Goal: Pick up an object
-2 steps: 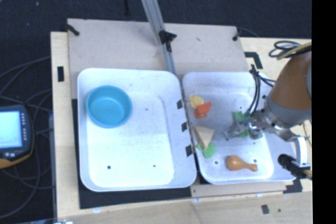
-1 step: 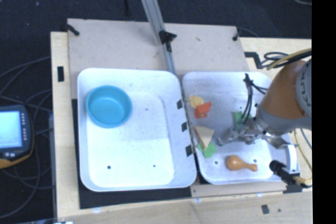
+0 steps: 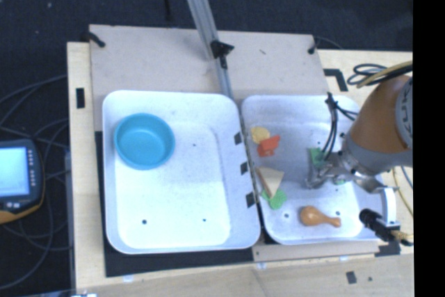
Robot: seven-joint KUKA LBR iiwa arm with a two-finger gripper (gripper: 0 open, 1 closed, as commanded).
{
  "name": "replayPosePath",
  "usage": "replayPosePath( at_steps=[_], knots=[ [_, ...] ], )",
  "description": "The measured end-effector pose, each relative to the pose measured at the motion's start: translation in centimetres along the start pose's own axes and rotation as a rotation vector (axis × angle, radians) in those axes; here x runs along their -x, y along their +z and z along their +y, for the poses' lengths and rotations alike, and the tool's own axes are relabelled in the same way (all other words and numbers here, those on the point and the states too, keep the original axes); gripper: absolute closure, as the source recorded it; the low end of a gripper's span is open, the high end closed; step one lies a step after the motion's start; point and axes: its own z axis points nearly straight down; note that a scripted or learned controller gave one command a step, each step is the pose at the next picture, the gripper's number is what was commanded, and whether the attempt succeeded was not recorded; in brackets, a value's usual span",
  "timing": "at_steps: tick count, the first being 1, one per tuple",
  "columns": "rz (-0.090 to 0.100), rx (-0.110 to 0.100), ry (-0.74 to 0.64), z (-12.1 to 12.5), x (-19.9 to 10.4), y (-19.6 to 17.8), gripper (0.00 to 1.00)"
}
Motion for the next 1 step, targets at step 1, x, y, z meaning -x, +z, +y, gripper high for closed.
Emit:
replayPosePath(
  at_steps=[1],
  knots=[
    [0.0, 0.001, -0.009, 0.35, -0.21, -6.29, 1.0]
  ],
)
